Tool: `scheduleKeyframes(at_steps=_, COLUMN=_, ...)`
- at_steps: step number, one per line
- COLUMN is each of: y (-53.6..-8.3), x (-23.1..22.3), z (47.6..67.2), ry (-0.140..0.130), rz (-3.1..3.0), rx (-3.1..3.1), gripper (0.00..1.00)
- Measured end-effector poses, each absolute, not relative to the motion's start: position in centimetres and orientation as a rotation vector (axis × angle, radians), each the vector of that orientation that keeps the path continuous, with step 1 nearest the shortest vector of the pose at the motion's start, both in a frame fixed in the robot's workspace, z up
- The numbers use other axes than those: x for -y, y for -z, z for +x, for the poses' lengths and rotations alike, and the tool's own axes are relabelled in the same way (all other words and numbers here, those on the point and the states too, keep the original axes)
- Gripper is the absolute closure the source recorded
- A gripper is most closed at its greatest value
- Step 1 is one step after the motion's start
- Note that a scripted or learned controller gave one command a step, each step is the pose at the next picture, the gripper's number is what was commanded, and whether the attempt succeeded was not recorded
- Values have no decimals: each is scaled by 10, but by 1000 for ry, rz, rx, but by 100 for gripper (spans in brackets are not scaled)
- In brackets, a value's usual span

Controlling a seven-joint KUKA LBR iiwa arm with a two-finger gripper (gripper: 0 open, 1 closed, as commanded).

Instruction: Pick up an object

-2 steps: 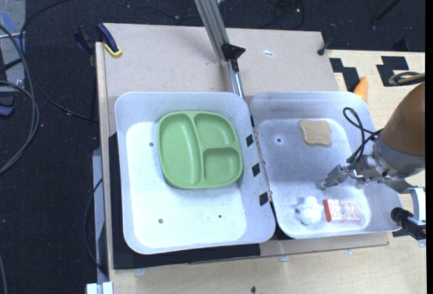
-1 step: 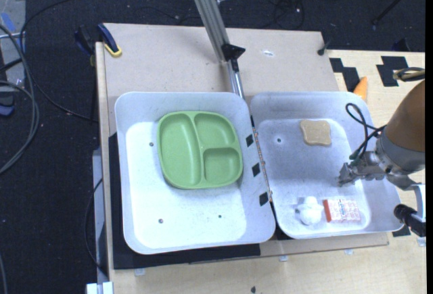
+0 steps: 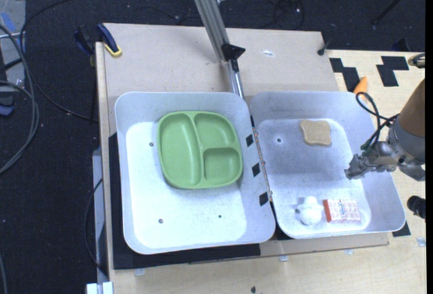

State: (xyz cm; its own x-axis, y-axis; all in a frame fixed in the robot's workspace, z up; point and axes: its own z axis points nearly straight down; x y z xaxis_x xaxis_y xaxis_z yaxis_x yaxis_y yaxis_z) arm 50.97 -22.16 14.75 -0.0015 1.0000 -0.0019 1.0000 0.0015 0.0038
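A: How far along can the pick be judged?

B: Nothing is seen lifted. The tool (image 3: 354, 171) is placed low at the right rim of the right bin (image 3: 284, 151), and whether it is spread or pressed together cannot be told (it is small and dark against the wall).

A: Where are the candidates found?

B: A tan sponge (image 3: 316, 132) is seen up and to the left of the tool, apart from it. A red-and-white packet (image 3: 341, 210) lies just below the tool, with a white lump (image 3: 309, 211) beside the packet, farther left. All three are left resting on the bin floor, so the whole grasp is judged still to be done.

A: And the surroundings?

B: A green plate (image 3: 200, 149) is held in the left bin (image 3: 135, 178), well away from the tool. Both bins are carried on a pale tabletop (image 3: 169, 56); a dark floor with cables (image 3: 47, 103) is seen beyond.
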Motion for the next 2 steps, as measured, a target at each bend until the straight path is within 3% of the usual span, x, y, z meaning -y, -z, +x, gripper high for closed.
scheduleKeyframes(at_steps=1, y=-204, x=212, z=515, ry=-4, rz=2213, rx=-2221, gripper=100)
scheduleKeyframes(at_steps=2, y=-207, x=212, z=516, ry=-1, rz=2218, rx=-2222, gripper=100)
